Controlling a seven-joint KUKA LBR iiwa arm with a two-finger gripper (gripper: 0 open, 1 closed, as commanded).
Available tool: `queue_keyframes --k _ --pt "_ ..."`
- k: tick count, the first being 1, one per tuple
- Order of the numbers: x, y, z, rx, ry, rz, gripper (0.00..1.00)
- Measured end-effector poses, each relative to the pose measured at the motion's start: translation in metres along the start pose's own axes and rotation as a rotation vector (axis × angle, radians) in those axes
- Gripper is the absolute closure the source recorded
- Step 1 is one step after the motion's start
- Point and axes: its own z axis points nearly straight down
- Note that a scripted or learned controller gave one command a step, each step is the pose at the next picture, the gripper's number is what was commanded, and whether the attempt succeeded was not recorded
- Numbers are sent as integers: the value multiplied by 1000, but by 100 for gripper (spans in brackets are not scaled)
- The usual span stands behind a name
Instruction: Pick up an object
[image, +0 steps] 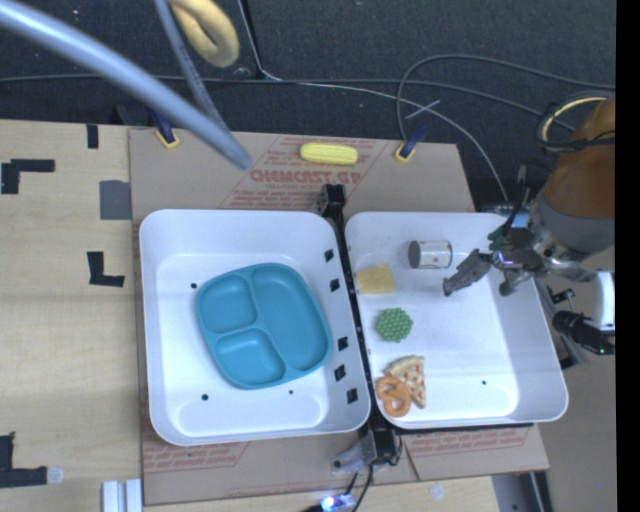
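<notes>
- The silver can (430, 254) is the object nearest the gripper (487, 275), lying on its side toward the far end of the right bin (500, 392), just left of the fingers.
- Your gripper hangs over the right bin's far right part with its two dark fingers (460, 278) splayed apart and nothing between them; it holds no object yet.
- Judge the can as the shortest reach: bring the open fingers left until they straddle it across its round body, then lower before closing.
- Expect the can to roll, since it lies sideways on a smooth white floor; close slowly and square so it does not squirt out.
- If you prefer something steadier, the yellow block (376, 279) sits just beyond the can, close to the divider between the bins.
- The green bumpy ball (394, 323) lies nearer the camera, apart from the block, and the pretzel pieces (402, 384) rest near the bin's front edge.
- Leave the blue divided plate (262, 324) in the left bin (170, 390) alone; it is flat and likely hard to pinch.
</notes>
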Motion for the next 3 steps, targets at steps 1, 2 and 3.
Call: queue_keyframes --k 1,2,3 --pt "0 3 -7 -13 -2 -3 0" --pt "6 -1 38 -9 -2 -3 0" --pt "14 -6 99 -7 -1 -3 0"
